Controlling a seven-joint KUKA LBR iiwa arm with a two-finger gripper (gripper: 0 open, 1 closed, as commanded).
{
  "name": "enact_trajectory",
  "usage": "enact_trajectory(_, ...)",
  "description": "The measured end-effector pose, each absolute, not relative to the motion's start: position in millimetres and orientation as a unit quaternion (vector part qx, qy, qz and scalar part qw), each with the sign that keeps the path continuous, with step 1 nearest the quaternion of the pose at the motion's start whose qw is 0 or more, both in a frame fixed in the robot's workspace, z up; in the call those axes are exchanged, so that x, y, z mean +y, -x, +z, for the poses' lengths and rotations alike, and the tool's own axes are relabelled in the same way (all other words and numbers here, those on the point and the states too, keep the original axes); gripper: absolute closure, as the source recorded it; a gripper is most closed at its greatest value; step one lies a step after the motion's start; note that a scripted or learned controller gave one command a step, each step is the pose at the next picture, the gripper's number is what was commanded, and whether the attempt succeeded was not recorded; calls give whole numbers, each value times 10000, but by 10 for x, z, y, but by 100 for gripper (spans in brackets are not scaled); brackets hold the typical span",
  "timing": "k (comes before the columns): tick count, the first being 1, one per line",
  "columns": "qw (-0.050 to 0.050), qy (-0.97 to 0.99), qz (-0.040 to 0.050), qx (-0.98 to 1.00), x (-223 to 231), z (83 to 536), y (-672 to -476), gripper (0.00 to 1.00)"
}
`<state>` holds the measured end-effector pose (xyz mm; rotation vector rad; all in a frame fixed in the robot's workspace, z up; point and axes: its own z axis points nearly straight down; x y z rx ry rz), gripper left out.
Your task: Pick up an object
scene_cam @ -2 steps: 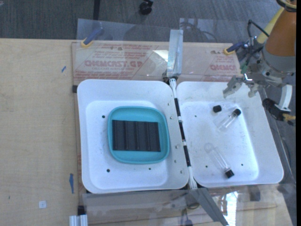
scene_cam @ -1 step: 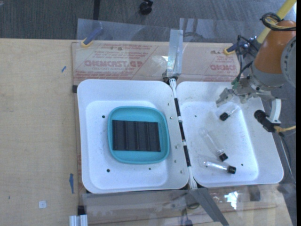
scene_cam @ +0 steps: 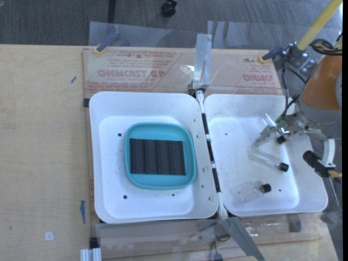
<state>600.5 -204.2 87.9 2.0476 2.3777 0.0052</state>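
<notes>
Reaching in from the right, the grey two-finger gripper [scene_cam: 270, 134] hung low over the right shallow white plastic bin [scene_cam: 239, 107], near its upper right corner; whether it gripped anything I could not tell. Two clear plastic vials with black caps lay loose on that bin's floor, one [scene_cam: 269, 160] just below the gripper, the other [scene_cam: 249, 190] nearer the bottom edge, probably candidates for picking. A teal rectangular tray with dark ribbed insert [scene_cam: 160, 155] sat centred in the left white bin [scene_cam: 109, 145].
</notes>
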Motion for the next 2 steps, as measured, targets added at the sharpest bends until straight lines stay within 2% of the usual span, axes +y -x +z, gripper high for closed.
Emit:
enact_trajectory(1, -102, -6368, 36, 7710, -2109, 878, -6610, 0)
enact_trajectory(2, 15, -6356, 31, 7720, -2138, 995, -6638, 100)
